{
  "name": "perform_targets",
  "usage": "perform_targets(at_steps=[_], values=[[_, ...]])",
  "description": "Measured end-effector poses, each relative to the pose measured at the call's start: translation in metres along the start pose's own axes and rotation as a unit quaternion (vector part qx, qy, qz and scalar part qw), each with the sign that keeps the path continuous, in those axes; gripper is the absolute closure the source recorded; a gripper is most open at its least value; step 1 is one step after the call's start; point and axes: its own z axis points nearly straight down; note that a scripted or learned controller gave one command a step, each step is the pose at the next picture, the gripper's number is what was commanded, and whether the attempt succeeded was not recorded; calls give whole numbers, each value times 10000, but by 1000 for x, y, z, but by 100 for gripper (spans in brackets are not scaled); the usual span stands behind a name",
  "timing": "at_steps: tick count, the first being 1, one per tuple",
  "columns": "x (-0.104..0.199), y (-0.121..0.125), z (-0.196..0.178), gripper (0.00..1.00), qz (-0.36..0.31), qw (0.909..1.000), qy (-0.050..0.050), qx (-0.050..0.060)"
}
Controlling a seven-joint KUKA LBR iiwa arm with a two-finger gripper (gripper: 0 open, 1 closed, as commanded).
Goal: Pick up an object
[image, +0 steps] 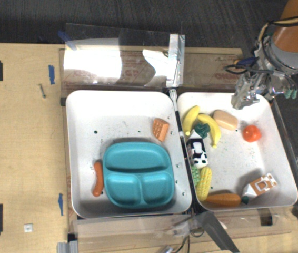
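1. Camera view: a tan bench top [22,157] with black tape marks on its left side, dark floor beyond it, and two white bins side by side, the left bin [80,109] and the right bin [283,157].
2. Left bin count: one teal divided tray [138,174], one orange sausage [98,178] just beside the tray's left edge, one orange waffle piece [160,128] near the top right.
3. Right bin count: two bananas [201,122], one bread roll [225,119], one red tomato [251,133], one black-and-white cow toy [197,151], one corn cob [204,179], one carrot [224,198], one small carton [260,185].
4. The gripper [242,100] hangs over the right bin's top right corner, apart from every object, the roll and tomato nearest it. It grasps nothing; how far apart its tips stand I cannot tell.
5. A clear plastic sheet [122,62] stands behind the bins.
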Motion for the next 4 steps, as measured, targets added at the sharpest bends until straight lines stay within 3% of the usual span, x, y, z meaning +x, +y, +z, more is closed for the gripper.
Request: perform_targets(at_steps=[1,2,3,4], values=[[-5,-93,39,100,-314,9995,64,-7],[-13,-91,47,100,-1672,9859,32,-20],[-14,-91,29,100,-3180,9481,19,-21],[-19,-91,44,100,-4504,8928,22,-39]])
